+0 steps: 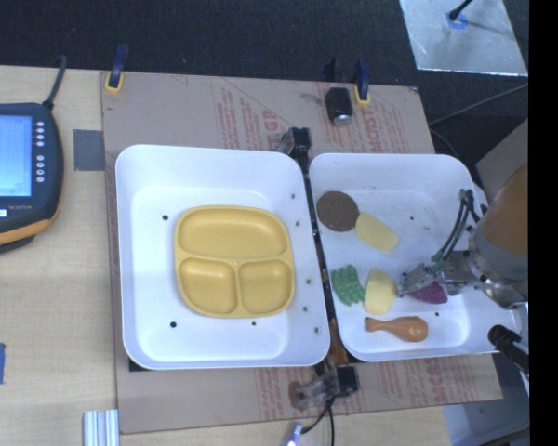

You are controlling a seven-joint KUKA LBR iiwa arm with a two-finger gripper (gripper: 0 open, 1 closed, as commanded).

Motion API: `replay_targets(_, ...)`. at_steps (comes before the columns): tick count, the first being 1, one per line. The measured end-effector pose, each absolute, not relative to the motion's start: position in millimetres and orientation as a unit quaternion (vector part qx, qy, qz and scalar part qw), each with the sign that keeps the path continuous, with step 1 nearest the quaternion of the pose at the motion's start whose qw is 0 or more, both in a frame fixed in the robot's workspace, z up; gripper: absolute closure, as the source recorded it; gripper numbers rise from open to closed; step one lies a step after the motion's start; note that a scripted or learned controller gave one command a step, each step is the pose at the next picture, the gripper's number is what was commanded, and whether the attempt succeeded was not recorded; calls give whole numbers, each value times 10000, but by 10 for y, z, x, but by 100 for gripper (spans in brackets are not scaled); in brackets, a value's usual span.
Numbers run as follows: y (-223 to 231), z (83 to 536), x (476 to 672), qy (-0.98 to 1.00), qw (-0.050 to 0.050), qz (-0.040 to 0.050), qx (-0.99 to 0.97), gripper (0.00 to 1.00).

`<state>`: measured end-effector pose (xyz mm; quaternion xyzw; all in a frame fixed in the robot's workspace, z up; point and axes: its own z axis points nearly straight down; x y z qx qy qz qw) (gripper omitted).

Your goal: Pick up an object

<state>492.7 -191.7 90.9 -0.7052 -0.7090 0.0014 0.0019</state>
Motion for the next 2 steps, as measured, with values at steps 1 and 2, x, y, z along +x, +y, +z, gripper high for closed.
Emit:
replay_targets(1,-1928,1015,4930,-7101,13,19,-7041,100)
replay_targets(2,-883,1921,5141,-7097,9,7,-7045,100)
